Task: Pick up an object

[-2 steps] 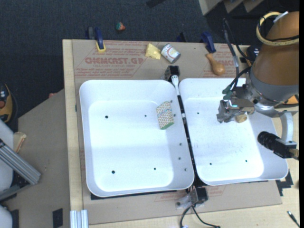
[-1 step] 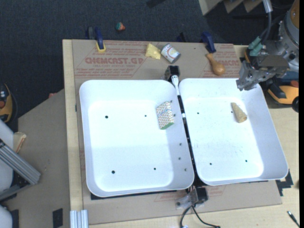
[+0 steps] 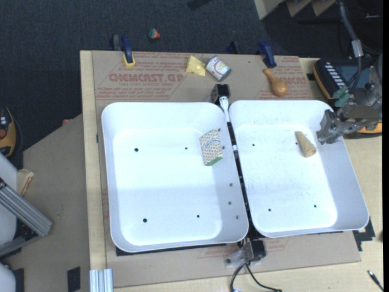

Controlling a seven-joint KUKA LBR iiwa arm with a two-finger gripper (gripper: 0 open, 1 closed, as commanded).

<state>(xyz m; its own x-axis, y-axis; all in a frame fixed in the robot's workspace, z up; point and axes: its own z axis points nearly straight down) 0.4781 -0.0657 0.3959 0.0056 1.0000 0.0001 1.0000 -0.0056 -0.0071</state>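
Note:
A tan, cone-shaped piece (image 3: 305,143) lies in the right bin (image 3: 292,215), near its back right corner. In the left bin (image 3: 158,224), a small green-and-white patterned packet (image 3: 211,146) rests close to the right wall. My gripper (image 3: 329,130) hangs over the right bin's right rim, just right of the tan piece and apart from it. The grey arm (image 3: 364,105) reaches in behind it from the right.
Behind the bins, the cardboard carries a yellow wedge (image 3: 195,66), a small white canister (image 3: 218,68) and a brown wooden pear shape (image 3: 277,84). Blue clamps (image 3: 127,52) (image 3: 265,52) hold the board's back edge. A black fitting (image 3: 221,93) sits between the bins.

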